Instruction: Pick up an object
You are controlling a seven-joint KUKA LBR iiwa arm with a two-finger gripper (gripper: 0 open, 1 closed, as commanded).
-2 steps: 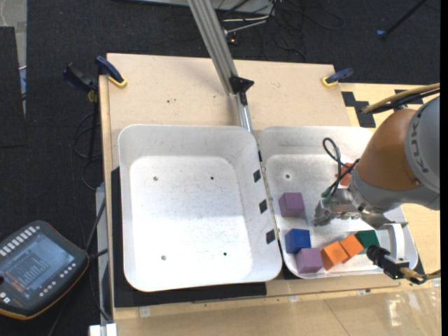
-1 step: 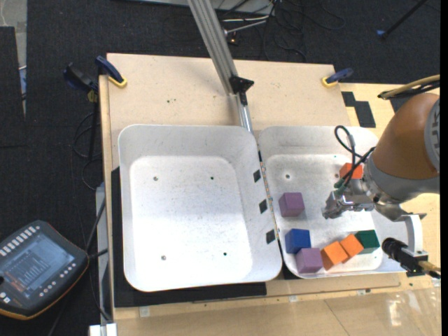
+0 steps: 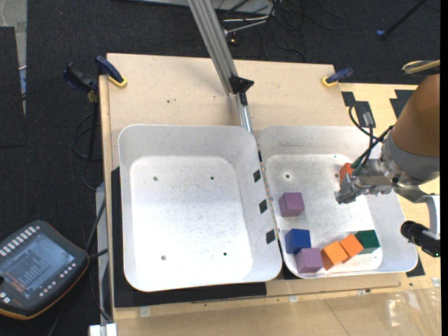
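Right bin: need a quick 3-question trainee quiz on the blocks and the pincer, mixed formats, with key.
1. True or false: the purple block near the middle of the right bin touches the blue block.
2. Which block lies nearest the bin's front right corner? A) blue B) green C) purple
3. Fill in: the pincer hovers over the bin's ____ side.

Key: 1 false, they lie apart. 2 B, the green block. 3 right.

The arm [image 3: 418, 128] reaches in from the right, its gripper [image 3: 346, 193] pointing down-left
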